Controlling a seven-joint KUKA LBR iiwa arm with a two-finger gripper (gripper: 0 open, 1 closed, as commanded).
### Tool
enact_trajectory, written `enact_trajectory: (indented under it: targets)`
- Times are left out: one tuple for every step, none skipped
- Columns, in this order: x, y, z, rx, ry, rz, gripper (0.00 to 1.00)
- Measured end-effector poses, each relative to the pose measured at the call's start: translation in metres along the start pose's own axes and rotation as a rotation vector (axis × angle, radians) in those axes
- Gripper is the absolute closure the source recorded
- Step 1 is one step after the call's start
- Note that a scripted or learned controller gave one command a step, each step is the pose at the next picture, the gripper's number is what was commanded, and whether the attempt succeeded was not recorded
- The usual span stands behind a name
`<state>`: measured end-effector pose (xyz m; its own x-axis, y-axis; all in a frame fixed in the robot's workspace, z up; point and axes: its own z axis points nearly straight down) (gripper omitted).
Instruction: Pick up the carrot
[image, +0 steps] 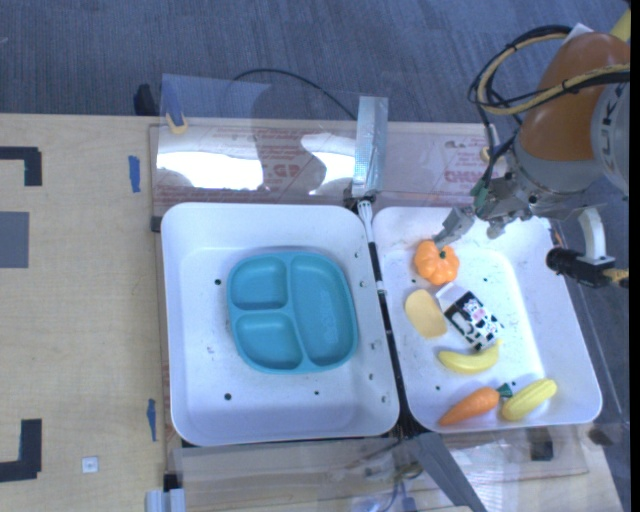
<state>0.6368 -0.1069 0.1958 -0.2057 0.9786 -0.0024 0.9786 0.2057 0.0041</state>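
Observation:
The carrot (470, 405) is orange with a green top and lies near the front edge of the right bin (560, 300), beside a yellow corn-like piece (529, 397). My gripper (475, 227) hangs over the back of the right bin, far from the carrot. Its fingers are spread, with nothing between them. One fingertip (447, 236) is just above a small orange pumpkin (437, 262).
The right bin also holds a pale yellow oval piece (426, 313), a black-and-white cow toy (472, 319) and a banana (467, 360). A blue divided plate (293, 310) sits in the left bin (190, 300). A clear plastic wall (260, 150) stands behind the bins.

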Motion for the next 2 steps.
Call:
enact_trajectory:
  targets:
    - [-0.005, 0.017, 0.108, -0.003, 0.0, -0.19, 0.0]
    - [0.016, -0.037, 0.109, 0.001, 0.003, -0.36, 0.0]
